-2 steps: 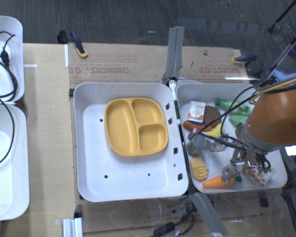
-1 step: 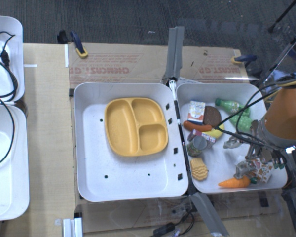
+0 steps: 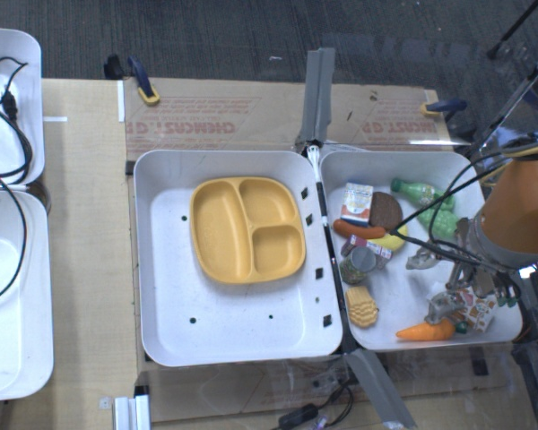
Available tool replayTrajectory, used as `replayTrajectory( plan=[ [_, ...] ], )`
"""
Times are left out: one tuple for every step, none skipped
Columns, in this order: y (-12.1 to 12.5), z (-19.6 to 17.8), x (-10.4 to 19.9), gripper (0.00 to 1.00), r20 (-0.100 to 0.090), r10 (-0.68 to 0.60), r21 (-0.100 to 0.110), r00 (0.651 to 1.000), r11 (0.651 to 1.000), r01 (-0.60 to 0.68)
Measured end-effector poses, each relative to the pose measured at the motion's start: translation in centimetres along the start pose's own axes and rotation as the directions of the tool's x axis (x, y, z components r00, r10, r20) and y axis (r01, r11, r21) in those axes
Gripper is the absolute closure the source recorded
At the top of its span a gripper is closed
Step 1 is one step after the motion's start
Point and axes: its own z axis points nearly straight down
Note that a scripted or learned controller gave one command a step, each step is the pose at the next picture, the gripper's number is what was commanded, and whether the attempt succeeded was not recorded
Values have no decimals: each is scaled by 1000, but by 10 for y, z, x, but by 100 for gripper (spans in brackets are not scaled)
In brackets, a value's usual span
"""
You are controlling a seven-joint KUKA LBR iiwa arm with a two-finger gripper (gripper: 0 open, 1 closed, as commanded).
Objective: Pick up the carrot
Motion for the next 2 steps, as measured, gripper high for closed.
replayTrajectory(
  plan=[
    [-16,1,3,0,-3,185,-1,983,983,-185],
    [-54,7,-26,0,-23,483,7,875,876,-483]
  ],
)
